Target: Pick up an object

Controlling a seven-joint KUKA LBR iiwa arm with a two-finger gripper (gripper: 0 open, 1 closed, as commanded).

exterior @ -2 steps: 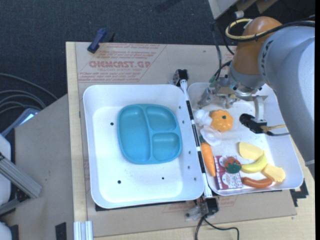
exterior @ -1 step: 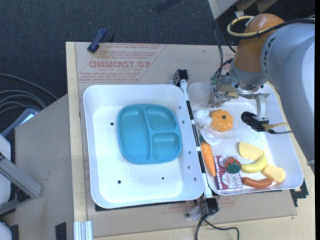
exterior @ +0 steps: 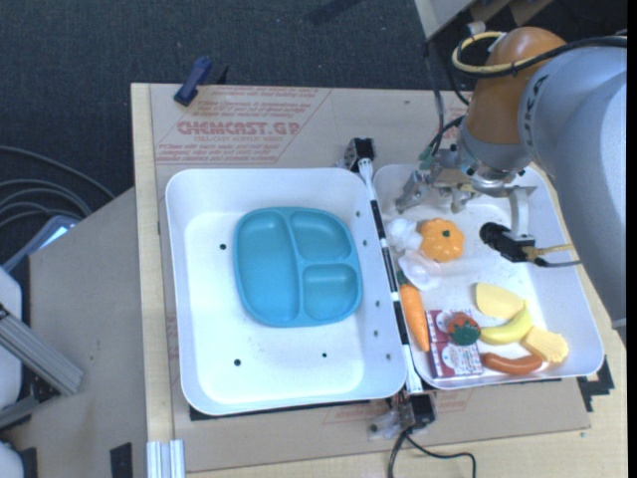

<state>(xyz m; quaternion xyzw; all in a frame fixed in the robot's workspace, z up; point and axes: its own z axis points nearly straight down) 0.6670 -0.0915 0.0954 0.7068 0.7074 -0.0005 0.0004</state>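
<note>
Just above the orange fruit point(exterior: 441, 240) hangs the tool point(exterior: 435, 191); its state unclear.

The arm point(exterior: 567, 98) runs off the right edge and covers the far right corner of the right bin point(exterior: 582, 312). Whether the end effector point(exterior: 438, 189) is parted is unclear. The packet point(exterior: 450, 342) lies partly under a strawberry point(exterior: 461, 329); its print is unreadable.

Bright, even overhead light, soft shadows, white bins point(exterior: 199, 207) nearly overexposed; detail perhaps slightly blurred.
</note>
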